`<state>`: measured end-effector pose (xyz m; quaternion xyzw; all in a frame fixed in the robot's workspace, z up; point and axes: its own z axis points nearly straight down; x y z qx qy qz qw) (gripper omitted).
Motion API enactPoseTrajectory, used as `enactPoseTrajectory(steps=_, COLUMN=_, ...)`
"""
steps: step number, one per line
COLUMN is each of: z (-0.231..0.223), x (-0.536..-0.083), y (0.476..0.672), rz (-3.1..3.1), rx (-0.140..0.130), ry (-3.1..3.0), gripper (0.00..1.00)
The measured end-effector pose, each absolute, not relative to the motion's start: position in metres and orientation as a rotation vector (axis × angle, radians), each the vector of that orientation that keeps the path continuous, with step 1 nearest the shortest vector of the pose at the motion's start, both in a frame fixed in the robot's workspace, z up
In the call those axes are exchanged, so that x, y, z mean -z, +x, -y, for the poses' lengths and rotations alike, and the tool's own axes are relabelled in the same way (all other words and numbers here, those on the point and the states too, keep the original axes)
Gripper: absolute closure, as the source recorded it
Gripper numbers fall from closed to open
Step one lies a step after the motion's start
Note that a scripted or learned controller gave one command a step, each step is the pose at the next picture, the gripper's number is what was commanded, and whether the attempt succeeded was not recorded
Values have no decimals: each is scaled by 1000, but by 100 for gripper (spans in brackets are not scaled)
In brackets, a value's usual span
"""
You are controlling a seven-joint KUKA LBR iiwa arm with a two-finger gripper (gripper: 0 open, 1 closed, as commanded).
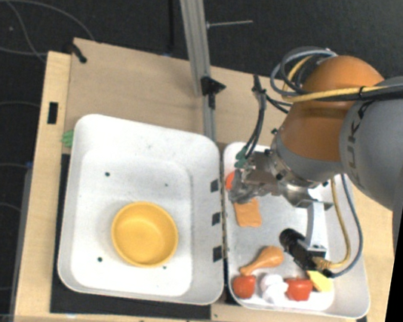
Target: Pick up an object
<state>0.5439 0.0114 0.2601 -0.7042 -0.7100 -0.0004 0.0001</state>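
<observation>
My gripper [243, 190] hangs low over the upper left part of the right bin [351, 296], close to the bin's left wall. An orange flat slice [248, 215] lies right beneath it, its upper edge meeting the gripper's tip. A small red-orange thing [229, 180] peeks out at the gripper's left side. Along the right bin's front lie a tan drumstick [263, 258], a red tomato [243, 285], a white lump [271, 286], a red piece [299, 289] and a yellow piece [321, 283].
The left bin [104, 148] holds a yellow bowl [145, 233] near its front. A slanted metal pole [197, 49] rises behind the bins. The arm's bulky orange and grey body [331, 117] covers the right bin's back part.
</observation>
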Motion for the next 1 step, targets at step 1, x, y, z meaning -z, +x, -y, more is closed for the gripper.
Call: enactPoseTrajectory(steps=1, z=-69, x=-252, y=551, rz=2230, rx=1, ry=-2213, gripper=100)
